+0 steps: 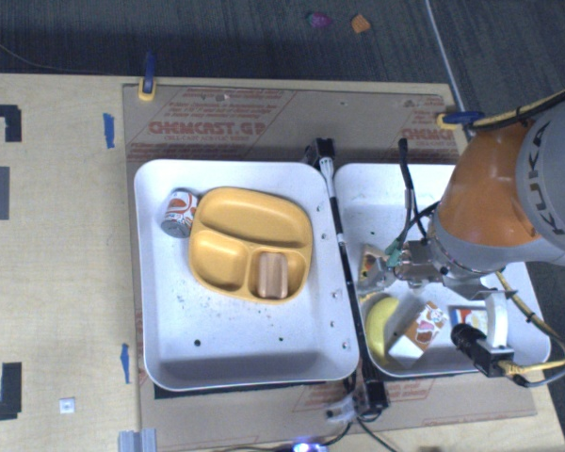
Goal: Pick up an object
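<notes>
Currently unpicked: yellow rounded plastic fruit (380, 320) and small red-white carton (424, 329), right white bin (377, 196). Grey arm's gripper (402, 264) just above them; grip state cannot be told. Lift remains.

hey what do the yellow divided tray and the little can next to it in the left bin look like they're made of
The yellow divided tray looks like molded plastic: one even color, rounded compartment walls, a soft matte sheen. The small can lying at its upper-left edge looks like thin metal with a printed red and white wrap and a silvery end, though it is too small to be sure.
</notes>
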`<action>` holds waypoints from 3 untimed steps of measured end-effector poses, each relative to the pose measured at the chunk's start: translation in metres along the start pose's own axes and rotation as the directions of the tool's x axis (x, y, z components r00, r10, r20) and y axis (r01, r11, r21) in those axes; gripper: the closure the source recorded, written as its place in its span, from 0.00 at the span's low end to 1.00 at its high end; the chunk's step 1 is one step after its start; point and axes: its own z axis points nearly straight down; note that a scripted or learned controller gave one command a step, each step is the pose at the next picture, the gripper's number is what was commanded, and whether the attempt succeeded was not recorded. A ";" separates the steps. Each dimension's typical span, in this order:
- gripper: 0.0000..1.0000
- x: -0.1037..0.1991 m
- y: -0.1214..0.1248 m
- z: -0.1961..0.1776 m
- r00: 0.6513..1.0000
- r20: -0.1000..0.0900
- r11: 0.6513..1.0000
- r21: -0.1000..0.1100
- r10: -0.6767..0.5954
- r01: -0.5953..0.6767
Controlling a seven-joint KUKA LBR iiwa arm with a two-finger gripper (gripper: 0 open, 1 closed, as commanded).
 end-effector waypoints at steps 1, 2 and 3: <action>0.00 -0.087 -0.002 0.037 1.000 0.000 1.000 0.002 0.002 -0.002; 0.00 -0.074 -0.001 0.089 1.000 0.002 1.000 -0.001 0.001 -0.001; 1.00 -0.074 -0.001 0.079 1.000 0.004 1.000 -0.005 0.002 -0.002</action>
